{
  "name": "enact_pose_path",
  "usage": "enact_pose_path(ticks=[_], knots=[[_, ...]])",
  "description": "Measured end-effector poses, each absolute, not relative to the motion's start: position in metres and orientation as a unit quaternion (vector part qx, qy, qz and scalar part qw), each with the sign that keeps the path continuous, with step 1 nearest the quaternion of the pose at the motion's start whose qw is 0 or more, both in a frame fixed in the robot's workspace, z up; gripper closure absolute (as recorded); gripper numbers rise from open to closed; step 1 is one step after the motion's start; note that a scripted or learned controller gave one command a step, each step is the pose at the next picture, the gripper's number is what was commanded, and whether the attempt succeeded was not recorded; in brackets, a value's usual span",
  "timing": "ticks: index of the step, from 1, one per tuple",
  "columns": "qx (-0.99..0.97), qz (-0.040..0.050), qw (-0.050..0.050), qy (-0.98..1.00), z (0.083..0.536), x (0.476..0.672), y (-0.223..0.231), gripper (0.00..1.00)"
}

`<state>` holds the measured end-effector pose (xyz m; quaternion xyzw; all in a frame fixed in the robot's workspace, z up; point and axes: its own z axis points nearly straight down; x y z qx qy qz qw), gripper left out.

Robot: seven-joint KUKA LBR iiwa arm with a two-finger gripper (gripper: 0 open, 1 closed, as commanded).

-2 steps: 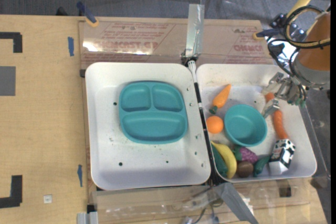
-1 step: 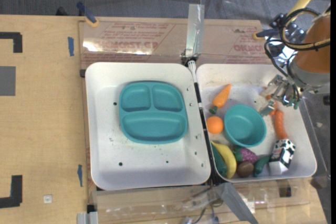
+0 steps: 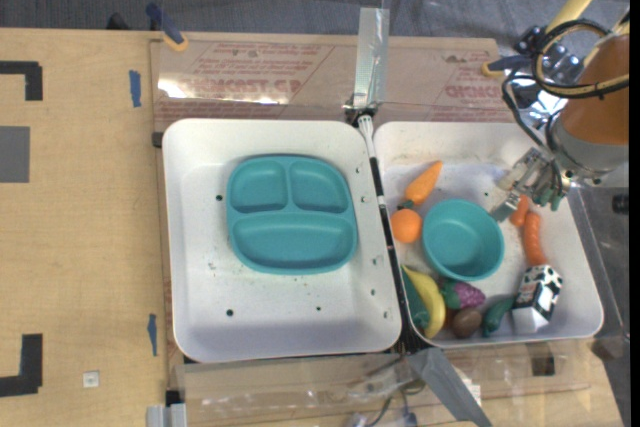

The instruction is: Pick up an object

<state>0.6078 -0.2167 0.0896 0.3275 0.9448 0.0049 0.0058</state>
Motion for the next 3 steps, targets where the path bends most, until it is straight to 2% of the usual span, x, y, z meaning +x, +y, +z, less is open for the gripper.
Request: enact_pose_path(ticks=[2,3], knots=[[0.35,0.0052,0.004,0.937,0.089,0.589,-0.214,0.0],[0.35,0.0032,0.011,0.937,0.102,0.592,-0.216,1.0]])
